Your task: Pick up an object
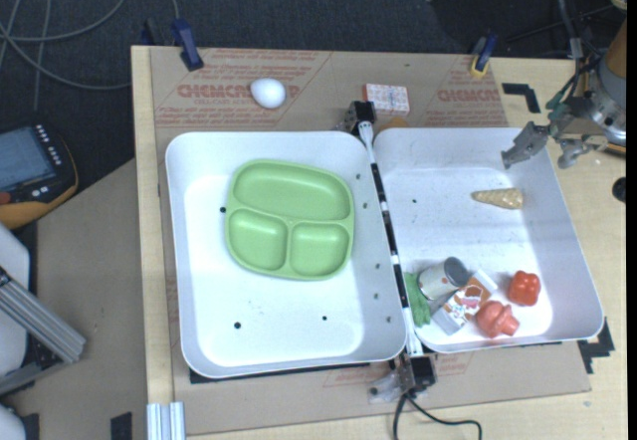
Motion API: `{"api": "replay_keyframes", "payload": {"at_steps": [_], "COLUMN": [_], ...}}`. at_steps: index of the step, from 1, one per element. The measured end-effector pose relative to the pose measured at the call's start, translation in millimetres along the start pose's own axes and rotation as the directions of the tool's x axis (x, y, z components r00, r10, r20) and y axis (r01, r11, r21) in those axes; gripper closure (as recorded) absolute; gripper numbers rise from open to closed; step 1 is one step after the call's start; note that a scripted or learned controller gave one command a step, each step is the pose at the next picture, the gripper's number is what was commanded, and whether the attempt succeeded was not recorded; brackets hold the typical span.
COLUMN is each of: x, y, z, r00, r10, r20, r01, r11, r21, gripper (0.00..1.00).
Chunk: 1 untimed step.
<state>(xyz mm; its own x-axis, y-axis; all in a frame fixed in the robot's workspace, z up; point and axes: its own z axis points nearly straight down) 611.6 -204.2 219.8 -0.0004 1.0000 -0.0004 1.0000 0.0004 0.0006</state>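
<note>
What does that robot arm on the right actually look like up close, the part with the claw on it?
Little of the arm is in view: a rounded, pale grey metal end at the picture's right edge. From it juts the gripper, made of two thin grey metal fingers. Greenish and dark cables run down to it. I can read no markings.

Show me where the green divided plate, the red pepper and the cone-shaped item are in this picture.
green divided plate point(291, 219): camera view, on the ridge between its compartments.
red pepper point(524, 287): camera view, on its body.
cone-shaped item point(499, 197): camera view, on its middle.
</note>
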Motion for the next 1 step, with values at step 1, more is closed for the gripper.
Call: {"api": "replay_keyframes", "payload": {"at_steps": [1], "x": [73.1], "y": [-50.8], "z": [80.2], "r00": [1.0], "r10": [-0.001], "r20": [-0.001], "r01": [0.001], "r11": [1.0], "r21": [0.002], "gripper": [0.0]}}
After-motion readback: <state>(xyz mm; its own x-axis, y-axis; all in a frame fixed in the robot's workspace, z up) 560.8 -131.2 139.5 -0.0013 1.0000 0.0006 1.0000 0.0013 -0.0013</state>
